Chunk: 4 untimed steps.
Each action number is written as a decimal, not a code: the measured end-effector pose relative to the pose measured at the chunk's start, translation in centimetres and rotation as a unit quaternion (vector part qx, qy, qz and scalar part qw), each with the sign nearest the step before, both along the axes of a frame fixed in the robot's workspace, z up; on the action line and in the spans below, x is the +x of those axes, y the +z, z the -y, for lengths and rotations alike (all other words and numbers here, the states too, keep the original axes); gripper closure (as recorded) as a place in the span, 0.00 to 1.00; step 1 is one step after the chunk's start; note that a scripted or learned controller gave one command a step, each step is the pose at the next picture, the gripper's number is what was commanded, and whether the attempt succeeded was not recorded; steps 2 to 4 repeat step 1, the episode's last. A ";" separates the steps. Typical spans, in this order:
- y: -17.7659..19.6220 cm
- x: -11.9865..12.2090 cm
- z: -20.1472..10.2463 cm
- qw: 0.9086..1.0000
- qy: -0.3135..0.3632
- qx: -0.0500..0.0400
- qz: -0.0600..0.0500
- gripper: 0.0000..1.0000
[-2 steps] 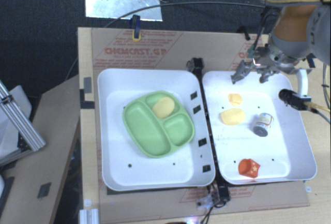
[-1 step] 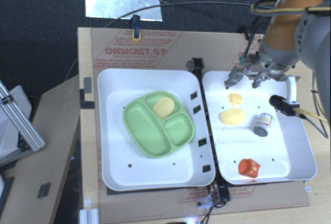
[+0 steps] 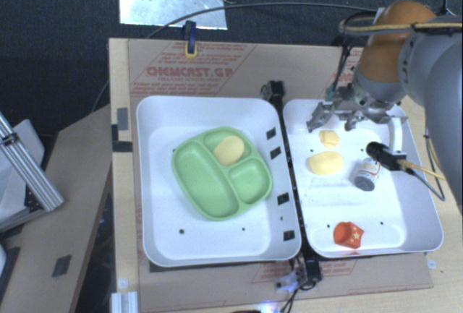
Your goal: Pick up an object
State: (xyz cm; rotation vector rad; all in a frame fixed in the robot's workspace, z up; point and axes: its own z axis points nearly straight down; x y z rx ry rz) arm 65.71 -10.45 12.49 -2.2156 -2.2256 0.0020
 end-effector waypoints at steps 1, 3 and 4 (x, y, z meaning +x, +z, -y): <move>1.4 0.2 0.0 1.000 0.000 0.000 0.003 1.00; 1.4 0.2 0.0 1.000 0.000 0.000 0.003 1.00; 1.4 0.2 0.0 1.000 0.000 0.000 0.003 1.00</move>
